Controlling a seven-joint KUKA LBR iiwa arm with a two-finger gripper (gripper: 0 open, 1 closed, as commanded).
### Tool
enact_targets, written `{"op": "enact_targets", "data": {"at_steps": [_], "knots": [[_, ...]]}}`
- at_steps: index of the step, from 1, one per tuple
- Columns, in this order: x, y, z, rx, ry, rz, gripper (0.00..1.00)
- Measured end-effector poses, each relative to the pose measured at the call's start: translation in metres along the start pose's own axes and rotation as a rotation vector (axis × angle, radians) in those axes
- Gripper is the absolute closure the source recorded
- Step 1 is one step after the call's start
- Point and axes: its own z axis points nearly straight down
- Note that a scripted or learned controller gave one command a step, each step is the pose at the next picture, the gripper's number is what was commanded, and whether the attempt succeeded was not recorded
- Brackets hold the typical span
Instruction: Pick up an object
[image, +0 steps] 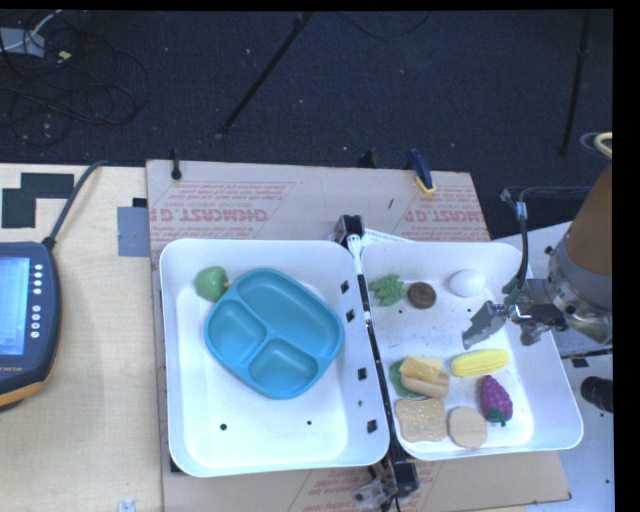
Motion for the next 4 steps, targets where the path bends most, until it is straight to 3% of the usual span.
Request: {"op": "enact_targets", "data": {"at_steps": [1,2,3,4], "knots": [[-0.041,0.009,0.124,0.011,0.002,0.002,0.00],[-0.088,-0.003,0.183,-0.003,0.002,0.004,0.00],[-0.028,0.032,0.180,-0.006,0.000,-0.004,0.00],[-0.048,0.054,0.181,-0.002,0.000,-0.002,0.00]]}}
